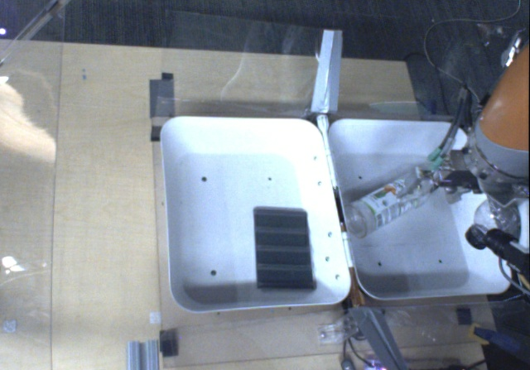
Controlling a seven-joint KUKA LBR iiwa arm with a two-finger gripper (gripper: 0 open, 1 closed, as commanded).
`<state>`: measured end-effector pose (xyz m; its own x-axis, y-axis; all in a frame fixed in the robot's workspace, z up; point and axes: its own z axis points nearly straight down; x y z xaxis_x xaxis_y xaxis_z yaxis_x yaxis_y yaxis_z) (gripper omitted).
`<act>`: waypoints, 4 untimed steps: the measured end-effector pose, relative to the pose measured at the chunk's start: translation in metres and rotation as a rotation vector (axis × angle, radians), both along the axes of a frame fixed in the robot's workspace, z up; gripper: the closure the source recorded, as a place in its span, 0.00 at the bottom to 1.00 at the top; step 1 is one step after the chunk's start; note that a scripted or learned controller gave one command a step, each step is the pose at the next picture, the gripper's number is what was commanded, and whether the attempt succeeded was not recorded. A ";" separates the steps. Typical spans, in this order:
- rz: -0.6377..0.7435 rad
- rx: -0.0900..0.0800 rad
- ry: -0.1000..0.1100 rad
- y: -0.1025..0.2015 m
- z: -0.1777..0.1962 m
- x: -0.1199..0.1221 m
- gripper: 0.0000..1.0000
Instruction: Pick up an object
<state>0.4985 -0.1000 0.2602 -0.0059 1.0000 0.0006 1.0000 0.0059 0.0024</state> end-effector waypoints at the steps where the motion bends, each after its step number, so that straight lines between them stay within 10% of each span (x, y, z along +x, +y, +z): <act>1: -0.056 -0.001 -0.014 0.017 -0.108 0.064 0.00; 2: 0.241 -0.001 -0.004 -0.008 -0.144 0.067 0.00; 4: 0.186 -0.003 -0.008 -0.103 -0.156 0.131 0.00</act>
